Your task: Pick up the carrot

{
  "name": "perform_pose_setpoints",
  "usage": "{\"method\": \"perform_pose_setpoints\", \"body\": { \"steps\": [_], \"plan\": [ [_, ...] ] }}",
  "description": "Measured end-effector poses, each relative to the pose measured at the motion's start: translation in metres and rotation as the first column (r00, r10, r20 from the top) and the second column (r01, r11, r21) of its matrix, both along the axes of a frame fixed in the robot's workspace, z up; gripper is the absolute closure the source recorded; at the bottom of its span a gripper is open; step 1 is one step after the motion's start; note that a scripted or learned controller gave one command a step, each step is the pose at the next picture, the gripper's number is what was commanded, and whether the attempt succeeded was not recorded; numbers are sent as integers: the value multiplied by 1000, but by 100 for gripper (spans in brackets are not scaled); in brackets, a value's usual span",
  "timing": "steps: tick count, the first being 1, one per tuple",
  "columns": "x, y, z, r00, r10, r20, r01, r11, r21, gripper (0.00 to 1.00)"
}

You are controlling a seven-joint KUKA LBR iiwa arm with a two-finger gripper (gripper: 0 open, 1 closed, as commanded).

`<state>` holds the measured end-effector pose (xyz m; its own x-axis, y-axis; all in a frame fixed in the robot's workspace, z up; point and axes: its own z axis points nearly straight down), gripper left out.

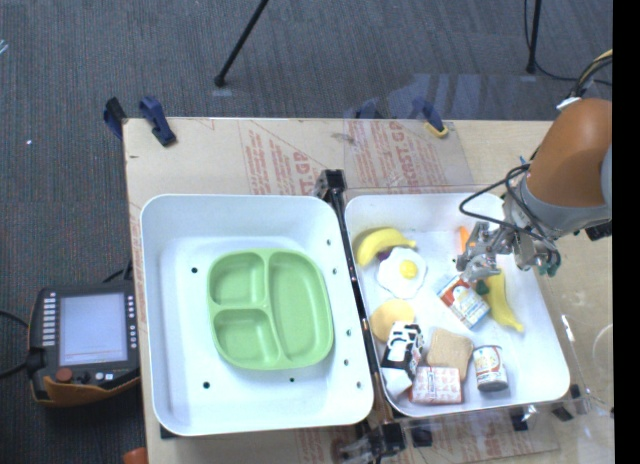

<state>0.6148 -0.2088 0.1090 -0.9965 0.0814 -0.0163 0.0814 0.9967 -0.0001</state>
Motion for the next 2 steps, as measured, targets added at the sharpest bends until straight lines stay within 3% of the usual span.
{"method": "perform_pose_setpoints", "body": {
  "steps": [1,2],
  "plan": [
    [19,31,-20,979,-205,-12,205,979,3,100],
    [22,33,-8,980,-201,-5,201,980,4,100]
  ]
}}
